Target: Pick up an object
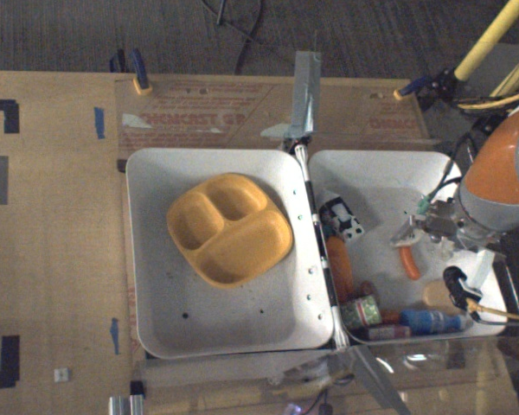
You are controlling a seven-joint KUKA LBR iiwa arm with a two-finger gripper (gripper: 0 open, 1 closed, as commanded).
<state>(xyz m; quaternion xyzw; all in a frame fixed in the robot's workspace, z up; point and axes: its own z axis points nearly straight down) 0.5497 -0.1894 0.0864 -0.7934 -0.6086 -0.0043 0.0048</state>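
**Gripper low in the right bin, next to a small orange piece**

The left bin (pixel 156 318) holds one thing: a yellow divided plate (pixel 229 228), three compartments, lying flat a little toward 12 o'clock of the bin's middle and turned askew.

The right bin (pixel 376 171) carries the clutter, mostly along its 6 to 9 o'clock side. A black and white toy (pixel 341 218) lies against the wall at 9 o'clock. Just below it, an orange carrot-shaped piece (pixel 339 266) runs along the same wall. At 7 o'clock sits a small green can (pixel 362 310), and a blue marker-like object (pixel 432 322) lies along the 6 o'clock wall. A tan round piece (pixel 437 296) rests near 5 o'clock.

The arm (pixel 500 175) comes in from 3 o'clock. Its gripper (pixel 417 235) is down over the bin's centre-right, and a small orange object (pixel 410 264) lies right at its 6 o'clock side. The metal parts blur together there, so I cannot tell how far the gripper stands open or whether it grips anything.
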